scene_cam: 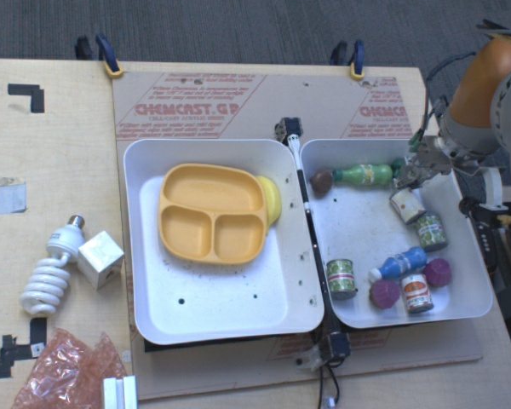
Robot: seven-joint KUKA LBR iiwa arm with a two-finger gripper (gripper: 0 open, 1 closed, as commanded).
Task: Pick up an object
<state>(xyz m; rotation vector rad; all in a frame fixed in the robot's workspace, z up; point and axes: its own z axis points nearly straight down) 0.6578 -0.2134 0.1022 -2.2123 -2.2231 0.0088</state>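
Observation:
My gripper (416,170) hangs over the upper right part of the right bin (358,228), reaching in from the right under the orange-banded wrist. Just below it lies a small whitish box (406,204), and I cannot tell whether the two touch. A green bottle (364,175) lies on its side just left of the gripper, with a brown lump (322,181) at its far end. Lower in the bin are a dark can (431,231), a blue bottle (400,263), a green can (341,278), a red-labelled can (417,294) and two purple balls (383,293).
The left bin (153,296) holds a yellow divided plate (213,213) with a yellow object (272,199) tucked at its right edge. On the bench to the left lie a spiral light bulb (49,271), a white cube (100,258) and a red mesh bag (64,373).

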